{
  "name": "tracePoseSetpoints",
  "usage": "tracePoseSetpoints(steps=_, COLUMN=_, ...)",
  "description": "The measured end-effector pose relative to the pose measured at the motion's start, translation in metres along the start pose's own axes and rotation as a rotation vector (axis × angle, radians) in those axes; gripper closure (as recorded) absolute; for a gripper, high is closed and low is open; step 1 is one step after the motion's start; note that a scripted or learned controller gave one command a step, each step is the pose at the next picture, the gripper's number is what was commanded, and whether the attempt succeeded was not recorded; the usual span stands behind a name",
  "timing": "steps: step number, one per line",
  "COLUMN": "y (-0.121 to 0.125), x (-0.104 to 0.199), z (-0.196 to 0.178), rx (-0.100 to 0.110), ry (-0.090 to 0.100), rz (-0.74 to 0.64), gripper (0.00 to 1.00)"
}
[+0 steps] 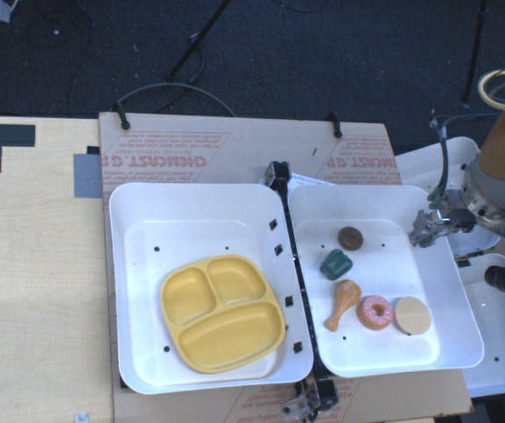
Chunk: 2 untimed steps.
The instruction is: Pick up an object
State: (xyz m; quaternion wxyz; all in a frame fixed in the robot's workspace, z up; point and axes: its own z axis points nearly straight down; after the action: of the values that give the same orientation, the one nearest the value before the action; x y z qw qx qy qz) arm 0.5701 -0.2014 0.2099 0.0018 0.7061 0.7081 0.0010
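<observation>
The bench (32, 263) carries two white bins. The left bin (137, 210) holds a yellow divided tray (224, 313). The right bin (446, 324) holds five small things, and any of them could be the object to pick: a brown round piece (350, 238) in the back, a dark green block (336, 263) just in front of it, and in the front row a toy drumstick (344, 303), a pink donut (375, 312) and a tan disc (412, 315). The donut and the disc are almost touching.

The arm (490, 170) comes in from the right, and the end effector (428, 227) hangs at the right wall of the right bin, apart from all five things. Nothing is between its tips; if it is released or clenched I cannot tell.

I judge the step is the approach, before any grasp. The next move calls for going left and down over one object. The brown piece has the most free floor around it. The disc lies near the right wall, so there is less room there.
</observation>
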Motion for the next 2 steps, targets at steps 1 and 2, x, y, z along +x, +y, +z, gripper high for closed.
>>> tracePoseSetpoints(steps=1, y=0.001, x=0.004, z=-0.044, rx=0.001, ry=0.0, rz=0.0, gripper=1.0)
tracePoseSetpoints(steps=2, y=0.001, x=0.003, z=-0.061, rx=0.004, ry=0.001, rz=0.0, gripper=1.0)
